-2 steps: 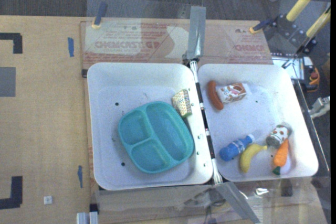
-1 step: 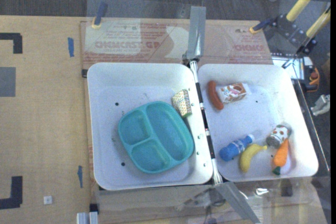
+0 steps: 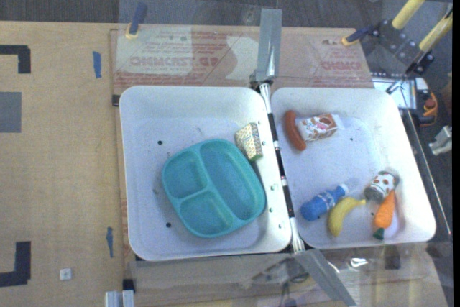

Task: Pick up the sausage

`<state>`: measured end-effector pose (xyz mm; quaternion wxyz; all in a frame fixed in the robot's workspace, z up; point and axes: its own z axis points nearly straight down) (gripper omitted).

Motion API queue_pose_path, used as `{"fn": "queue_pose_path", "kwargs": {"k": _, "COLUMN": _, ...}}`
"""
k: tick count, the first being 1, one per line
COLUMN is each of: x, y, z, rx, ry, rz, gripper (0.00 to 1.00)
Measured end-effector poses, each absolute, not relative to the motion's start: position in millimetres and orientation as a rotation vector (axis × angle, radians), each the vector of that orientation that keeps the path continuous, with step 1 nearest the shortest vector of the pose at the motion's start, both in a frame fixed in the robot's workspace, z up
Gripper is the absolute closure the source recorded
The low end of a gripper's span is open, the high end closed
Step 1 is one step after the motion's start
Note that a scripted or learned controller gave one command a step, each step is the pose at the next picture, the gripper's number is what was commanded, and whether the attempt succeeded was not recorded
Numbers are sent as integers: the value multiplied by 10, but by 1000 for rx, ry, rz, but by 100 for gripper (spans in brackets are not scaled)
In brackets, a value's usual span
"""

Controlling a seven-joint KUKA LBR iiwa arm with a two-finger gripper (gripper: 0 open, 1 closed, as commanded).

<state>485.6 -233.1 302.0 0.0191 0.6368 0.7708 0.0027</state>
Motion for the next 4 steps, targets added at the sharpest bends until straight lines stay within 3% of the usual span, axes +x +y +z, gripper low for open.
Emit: {"fn": "queue_pose_path", "kwargs": {"k": 4, "x": 4890, "y": -2392, "z": 3451, "rx": 1964, "ry": 2371, "rz": 11, "gripper": 100}}
